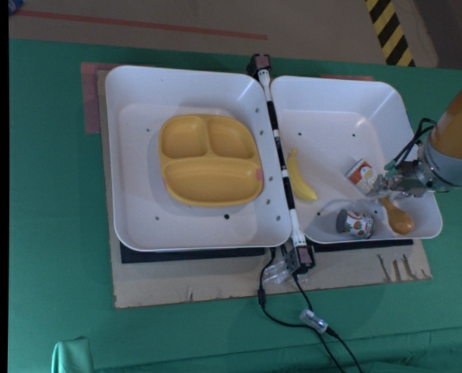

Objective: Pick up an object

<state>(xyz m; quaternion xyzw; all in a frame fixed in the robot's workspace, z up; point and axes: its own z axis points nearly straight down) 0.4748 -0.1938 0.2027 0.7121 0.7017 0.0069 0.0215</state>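
The right bin (336,99) holds a yellow banana (300,177) near its left wall. A small red and white carton (361,175) lies at the right, and a small can with a red label (355,223) lies on its side near the front wall. A brown pear-shaped object (398,217) rests in the front right corner. My gripper (392,183) hangs low over the right side of this bin, right beside the carton and just above the brown object. The carton's right edge touches or sits under the gripper's tip.
The left bin (138,99) holds a yellow divided plate (209,159). A black and white rail (278,142) runs between the bins. Cables (309,317) trail off the front of the cardboard base onto the green cloth.
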